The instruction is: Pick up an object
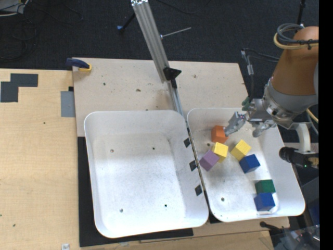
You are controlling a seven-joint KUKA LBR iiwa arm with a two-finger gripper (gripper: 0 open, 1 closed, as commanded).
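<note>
In the right bin (291, 204) a blue block (264, 201) and a green block (266, 186) lie nearest, then another blue block (250, 163), two yellow blocks (241, 149) and a purple block (209, 160), and the orange block (219, 134) sits just beside the gripper (248, 123), whose fingers seem spread and empty

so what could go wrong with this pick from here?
1. The claw sits just above the orange cube, which lies close to the yellow cube and purple cube; a descent may nudge them instead of grasping.
2. The orange cube lies near the right bin's rim by the divider, leaving little room on that side.
</note>
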